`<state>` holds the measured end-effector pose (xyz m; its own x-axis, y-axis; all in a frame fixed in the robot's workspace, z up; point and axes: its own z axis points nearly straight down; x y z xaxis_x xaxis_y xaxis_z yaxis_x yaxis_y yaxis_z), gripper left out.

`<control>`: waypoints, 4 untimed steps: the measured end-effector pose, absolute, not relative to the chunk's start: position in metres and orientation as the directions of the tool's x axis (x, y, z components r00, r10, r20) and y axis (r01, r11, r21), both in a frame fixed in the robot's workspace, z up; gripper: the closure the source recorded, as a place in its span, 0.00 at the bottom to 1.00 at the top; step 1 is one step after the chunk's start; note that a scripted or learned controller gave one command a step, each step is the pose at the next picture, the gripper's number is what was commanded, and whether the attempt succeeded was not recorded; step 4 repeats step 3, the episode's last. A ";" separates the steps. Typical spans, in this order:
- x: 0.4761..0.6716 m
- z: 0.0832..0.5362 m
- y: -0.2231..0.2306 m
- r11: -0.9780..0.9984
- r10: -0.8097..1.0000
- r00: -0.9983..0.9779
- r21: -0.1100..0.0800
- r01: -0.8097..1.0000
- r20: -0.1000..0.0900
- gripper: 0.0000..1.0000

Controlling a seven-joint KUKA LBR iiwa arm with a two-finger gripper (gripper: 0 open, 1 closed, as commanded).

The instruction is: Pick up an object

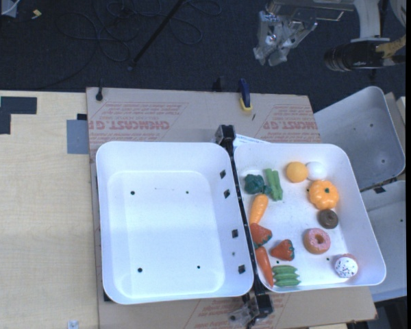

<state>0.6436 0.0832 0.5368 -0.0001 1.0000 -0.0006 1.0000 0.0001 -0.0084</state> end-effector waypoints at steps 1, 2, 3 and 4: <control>0.644 0.537 0.034 -0.002 1.000 0.002 -0.008 1.000 0.000 1.00; 0.644 0.537 -0.014 -0.001 1.000 0.001 -0.008 1.000 0.000 1.00; 0.644 0.537 -0.058 0.000 1.000 0.000 -0.004 1.000 -0.001 1.00; 0.644 0.537 -0.058 0.000 1.000 0.000 -0.004 1.000 -0.001 1.00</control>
